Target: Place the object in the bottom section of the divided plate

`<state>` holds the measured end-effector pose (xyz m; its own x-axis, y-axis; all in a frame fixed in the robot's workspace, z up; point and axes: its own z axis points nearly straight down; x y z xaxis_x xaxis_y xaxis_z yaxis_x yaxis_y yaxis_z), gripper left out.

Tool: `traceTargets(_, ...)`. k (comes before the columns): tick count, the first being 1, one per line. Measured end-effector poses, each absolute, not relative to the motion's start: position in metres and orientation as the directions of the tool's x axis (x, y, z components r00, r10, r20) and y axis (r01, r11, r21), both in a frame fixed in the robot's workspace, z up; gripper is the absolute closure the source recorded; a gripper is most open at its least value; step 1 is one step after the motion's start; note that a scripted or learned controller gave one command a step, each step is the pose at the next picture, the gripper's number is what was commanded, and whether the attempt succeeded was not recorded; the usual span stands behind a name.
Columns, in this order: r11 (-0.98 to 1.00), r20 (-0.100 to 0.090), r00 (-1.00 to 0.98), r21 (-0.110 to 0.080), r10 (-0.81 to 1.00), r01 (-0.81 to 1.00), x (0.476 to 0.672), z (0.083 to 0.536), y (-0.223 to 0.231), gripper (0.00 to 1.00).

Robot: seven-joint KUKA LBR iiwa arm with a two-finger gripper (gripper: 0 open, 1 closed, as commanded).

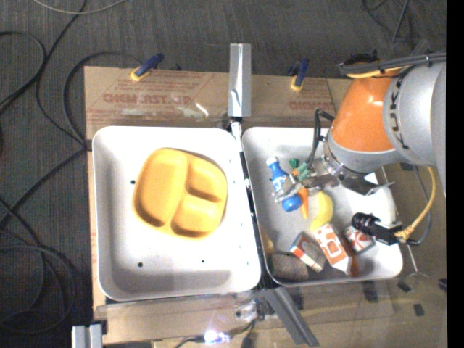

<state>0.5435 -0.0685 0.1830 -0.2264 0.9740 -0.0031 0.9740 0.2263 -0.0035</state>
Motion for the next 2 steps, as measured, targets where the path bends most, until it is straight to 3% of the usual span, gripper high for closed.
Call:
traceTargets(1,0.216,-0.002,-0.216,-0.002,0.976,0.976,0.610,0.211,-0.003,1.00)
traceTargets(2,0.255,-0.003,-0.255,-0.004,0.967,0.967,0.625,0.216,0.061,1.00)
